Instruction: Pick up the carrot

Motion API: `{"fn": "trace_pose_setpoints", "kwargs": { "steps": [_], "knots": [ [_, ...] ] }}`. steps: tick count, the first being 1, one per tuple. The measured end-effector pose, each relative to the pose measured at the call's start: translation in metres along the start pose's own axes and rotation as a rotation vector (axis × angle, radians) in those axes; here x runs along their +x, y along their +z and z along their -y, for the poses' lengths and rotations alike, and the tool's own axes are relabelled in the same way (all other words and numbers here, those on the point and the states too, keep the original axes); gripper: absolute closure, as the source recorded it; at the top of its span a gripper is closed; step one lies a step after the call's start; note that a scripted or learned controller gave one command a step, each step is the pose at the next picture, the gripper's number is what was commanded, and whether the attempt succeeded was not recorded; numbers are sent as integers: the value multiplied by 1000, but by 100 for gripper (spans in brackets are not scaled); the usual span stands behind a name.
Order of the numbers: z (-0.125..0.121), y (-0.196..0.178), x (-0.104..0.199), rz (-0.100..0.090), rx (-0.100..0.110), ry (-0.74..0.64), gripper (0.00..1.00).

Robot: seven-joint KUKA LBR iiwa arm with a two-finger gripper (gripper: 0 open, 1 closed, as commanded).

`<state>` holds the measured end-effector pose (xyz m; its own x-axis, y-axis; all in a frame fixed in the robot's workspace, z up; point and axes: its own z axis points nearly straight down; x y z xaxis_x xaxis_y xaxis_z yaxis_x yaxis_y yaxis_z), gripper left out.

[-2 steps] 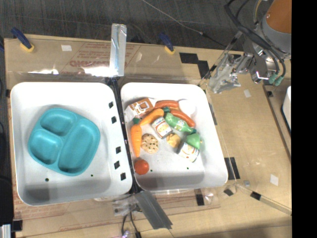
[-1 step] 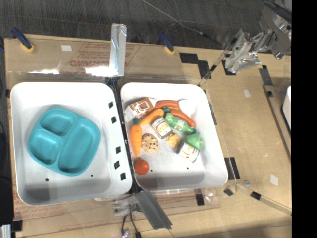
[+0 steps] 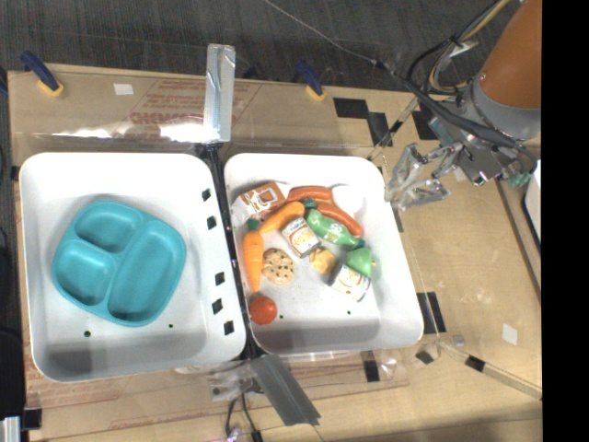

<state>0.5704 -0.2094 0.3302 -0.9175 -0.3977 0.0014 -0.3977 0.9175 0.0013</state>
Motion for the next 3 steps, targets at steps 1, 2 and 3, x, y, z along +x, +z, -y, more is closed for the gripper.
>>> {"fn": "trace_pose_setpoints", "kwargs": {
  "steps": [1,2,3],
  "knots": [
    [-31,-49,76,5,8,-97,100],
    [-30,-154,70,7,11,-246,100],
    [-33,-153,78,2,4,-418,100]
  ]
}}
